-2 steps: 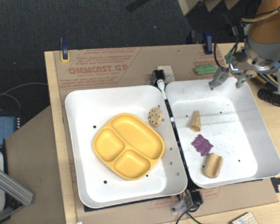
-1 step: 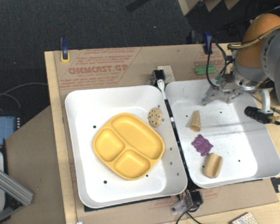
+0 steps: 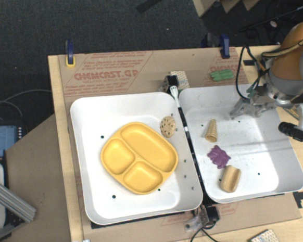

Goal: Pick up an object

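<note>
Grey jaws [image 3: 243, 109], state unclear, hover above the right bin [image 3: 281, 180] near a cone [image 3: 211, 130].

1. The tool [image 3: 244, 108] is dull grey metal, ending in thin pale prongs.
2. Behind the tool sits a rounded silver-grey wrist housing [image 3: 287, 83].
3. Above that housing runs an orange band [image 3: 295, 37].
4. A black cable [image 3: 240, 69] loops from the housing, beside the tool.
</note>
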### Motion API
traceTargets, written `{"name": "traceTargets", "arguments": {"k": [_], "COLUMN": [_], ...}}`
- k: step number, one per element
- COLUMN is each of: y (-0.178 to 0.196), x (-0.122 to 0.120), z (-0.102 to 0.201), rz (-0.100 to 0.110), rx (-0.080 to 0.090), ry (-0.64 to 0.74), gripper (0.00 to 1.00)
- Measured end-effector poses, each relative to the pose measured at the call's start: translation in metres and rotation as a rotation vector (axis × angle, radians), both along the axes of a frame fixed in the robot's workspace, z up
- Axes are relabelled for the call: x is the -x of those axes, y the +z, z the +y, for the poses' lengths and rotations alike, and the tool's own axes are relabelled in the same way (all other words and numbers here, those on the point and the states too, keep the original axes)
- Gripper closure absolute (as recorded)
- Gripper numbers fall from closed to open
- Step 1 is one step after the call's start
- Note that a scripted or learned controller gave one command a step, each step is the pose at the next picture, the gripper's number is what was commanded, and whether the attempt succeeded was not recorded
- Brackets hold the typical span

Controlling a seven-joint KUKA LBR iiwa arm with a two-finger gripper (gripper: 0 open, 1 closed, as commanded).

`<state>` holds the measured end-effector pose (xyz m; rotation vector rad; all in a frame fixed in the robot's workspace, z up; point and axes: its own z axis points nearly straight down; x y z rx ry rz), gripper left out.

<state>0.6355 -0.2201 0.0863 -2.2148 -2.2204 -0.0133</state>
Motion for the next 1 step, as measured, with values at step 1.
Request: {"name": "traceTargets", "arguments": {"k": [1], "y": [-0.0011], "x": [-0.0332], "z": [0.0476], "rz": [-0.002], "rx": [0.011], "ry": [0.003], "gripper": [0.0]}}
